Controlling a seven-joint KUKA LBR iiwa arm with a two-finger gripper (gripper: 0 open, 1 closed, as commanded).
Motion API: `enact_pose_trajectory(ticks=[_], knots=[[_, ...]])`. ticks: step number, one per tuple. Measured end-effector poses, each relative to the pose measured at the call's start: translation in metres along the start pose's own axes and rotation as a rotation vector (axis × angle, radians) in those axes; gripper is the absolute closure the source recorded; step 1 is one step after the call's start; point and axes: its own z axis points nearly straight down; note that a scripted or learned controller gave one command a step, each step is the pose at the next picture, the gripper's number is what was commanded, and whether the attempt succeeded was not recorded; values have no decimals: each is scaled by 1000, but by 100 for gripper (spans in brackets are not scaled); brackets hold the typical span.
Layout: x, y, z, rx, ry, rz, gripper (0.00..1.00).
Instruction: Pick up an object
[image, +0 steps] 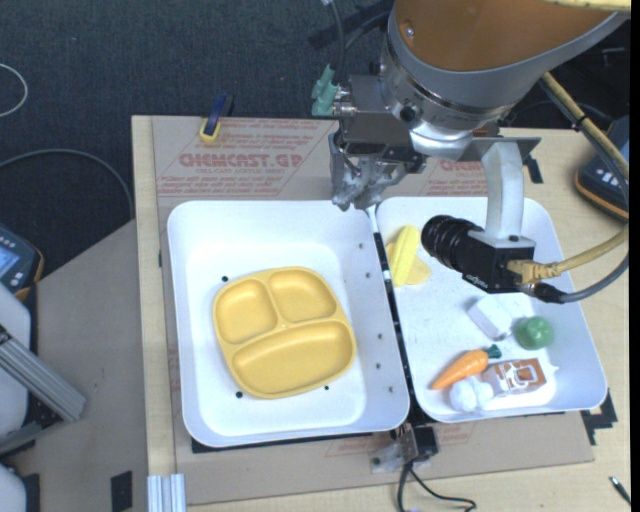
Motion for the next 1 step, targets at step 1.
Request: enact_pose_trajectory(ticks=[1], knots=[[37,60,-21,6,-6,15,100]])
